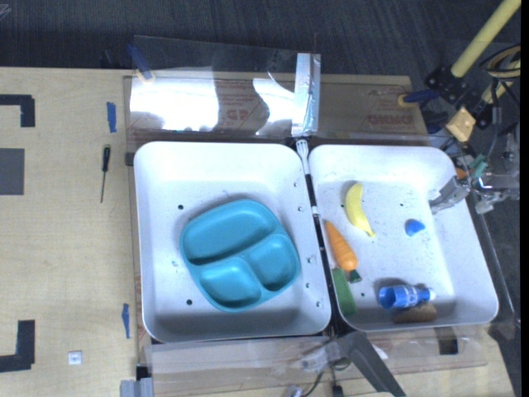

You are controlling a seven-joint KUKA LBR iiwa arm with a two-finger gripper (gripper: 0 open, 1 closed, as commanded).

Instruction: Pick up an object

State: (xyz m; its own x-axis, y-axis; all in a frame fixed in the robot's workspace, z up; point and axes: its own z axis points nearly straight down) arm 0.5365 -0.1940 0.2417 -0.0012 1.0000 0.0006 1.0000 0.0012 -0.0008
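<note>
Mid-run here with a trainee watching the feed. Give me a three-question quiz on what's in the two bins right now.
1. True or false: the blue divided plate lies in the left bin.
2. Which item lies nearest the right bin's back wall? A) banana B) carrot C) blue bottle
3. Fill in: the small blue cap lies to the ______ of the banana in the camera view.

Key: 1 true; 2 A; 3 right.
</note>
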